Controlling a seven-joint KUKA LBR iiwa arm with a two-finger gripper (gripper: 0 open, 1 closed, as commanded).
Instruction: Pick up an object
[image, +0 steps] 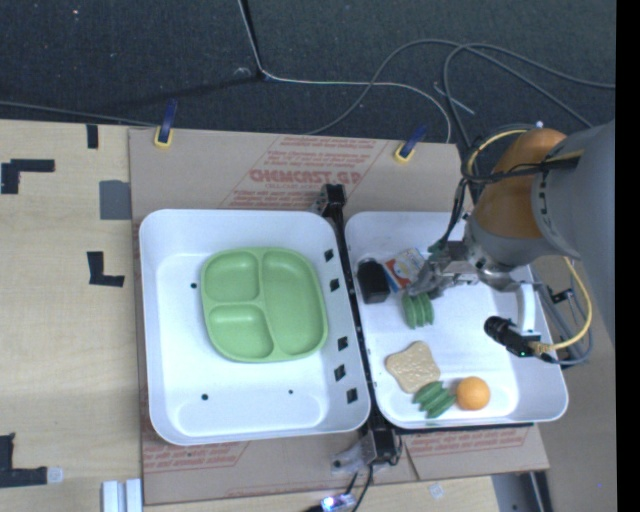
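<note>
Lowest in the frame, in the right bin (545, 405), sit an orange ball (473, 393) and, touching its left side, a small green veg piece (433, 399); just above those lies a tan bread slice (411, 366). Left bin (160, 330) holds a light green divided plate (265, 304), three compartments, roughly centred.

Further up the right bin, approx mid-frame, a green pickle-like object (419, 309) lies on the white floor w/ the gripper (428, 281) right over its upper end. Fingers point down-left toward it; can't tell whether they're spread or closed, nor if they actually touch the object. Just left of gripper: a black item (372, 281) against the divider btwn bins, and a small red-and-white packet (404, 266) beside it.

Arm (515, 205) comes in from frame right, orange band at upper right, grey wrist below it.

Top of frame: cardboard sheet (300, 170) under both bins, then dark carpet w/ cables
</note>
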